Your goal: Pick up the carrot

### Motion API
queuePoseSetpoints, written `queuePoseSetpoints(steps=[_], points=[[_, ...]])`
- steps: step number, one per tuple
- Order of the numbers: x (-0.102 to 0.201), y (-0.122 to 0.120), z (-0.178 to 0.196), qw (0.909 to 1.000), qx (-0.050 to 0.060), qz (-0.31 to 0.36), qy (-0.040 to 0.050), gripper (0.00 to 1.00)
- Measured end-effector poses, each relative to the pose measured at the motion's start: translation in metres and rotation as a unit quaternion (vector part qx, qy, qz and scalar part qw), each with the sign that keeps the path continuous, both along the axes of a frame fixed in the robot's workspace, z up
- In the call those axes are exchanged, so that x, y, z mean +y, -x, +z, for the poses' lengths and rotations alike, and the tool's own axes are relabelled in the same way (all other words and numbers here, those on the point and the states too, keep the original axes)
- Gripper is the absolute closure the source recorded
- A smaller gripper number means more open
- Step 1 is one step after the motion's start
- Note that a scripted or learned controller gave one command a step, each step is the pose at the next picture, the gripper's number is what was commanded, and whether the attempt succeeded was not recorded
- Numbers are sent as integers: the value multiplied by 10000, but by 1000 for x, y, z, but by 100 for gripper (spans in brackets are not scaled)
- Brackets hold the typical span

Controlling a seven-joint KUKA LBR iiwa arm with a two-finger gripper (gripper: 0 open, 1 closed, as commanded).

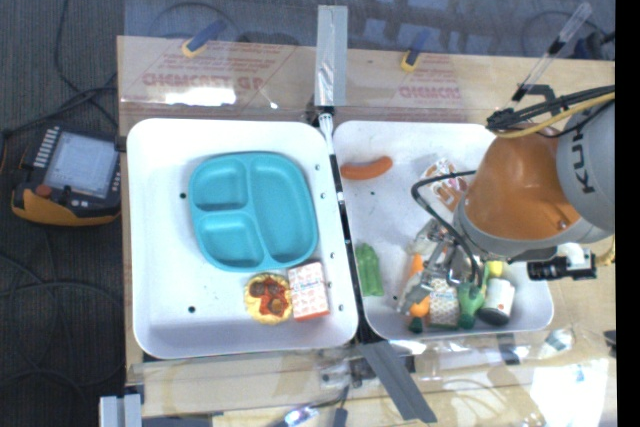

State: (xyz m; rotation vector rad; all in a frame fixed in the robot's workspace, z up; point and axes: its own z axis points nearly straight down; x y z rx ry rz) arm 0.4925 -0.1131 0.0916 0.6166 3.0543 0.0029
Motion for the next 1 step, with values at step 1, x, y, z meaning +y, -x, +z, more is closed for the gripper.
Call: queuePoseSetpoints(steps=[1], points=[[-17, -72, -2, 9963, 80, 854, 2, 0]])
